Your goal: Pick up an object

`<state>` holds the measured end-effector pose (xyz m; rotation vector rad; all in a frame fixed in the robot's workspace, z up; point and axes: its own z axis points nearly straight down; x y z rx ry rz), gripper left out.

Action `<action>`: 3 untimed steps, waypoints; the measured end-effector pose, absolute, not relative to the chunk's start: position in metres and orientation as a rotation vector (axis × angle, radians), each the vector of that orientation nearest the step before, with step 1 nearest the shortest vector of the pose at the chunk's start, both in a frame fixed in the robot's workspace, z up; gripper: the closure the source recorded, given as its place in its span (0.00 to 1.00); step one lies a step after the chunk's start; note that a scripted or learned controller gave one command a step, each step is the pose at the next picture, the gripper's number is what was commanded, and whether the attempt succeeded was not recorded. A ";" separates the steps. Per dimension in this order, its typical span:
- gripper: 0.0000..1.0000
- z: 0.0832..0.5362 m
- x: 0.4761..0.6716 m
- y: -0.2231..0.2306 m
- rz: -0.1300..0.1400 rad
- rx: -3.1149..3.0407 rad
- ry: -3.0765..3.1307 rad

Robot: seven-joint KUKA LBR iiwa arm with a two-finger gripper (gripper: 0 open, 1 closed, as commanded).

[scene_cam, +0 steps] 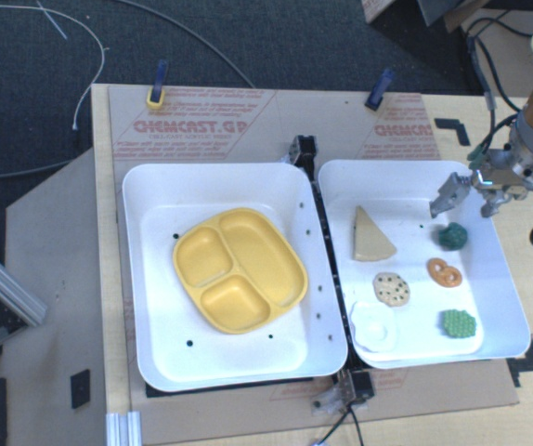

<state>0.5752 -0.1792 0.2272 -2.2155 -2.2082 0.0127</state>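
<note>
We see claw (467,196) open, holding nothing, above right bin (517,319); dark green object (452,237) just at its 6 o'clock.

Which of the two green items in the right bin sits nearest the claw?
The dark green item, at the bin's far right, just below the claw. The lighter green item lies toward the near edge, beyond the pretzel.

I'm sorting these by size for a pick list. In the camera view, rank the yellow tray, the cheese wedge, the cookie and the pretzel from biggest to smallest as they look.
1. yellow divided tray, by far the largest
2. cheese wedge
3. chocolate chip cookie and pretzel: they look close in size, so I won't rank one over the other.
</note>
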 end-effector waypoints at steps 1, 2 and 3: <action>0.00 0.235 0.578 -0.179 0.000 -2.220 -2.221; 0.00 0.193 0.574 -0.176 0.004 -2.217 -2.217; 0.00 0.139 0.564 -0.180 0.004 -2.218 -2.215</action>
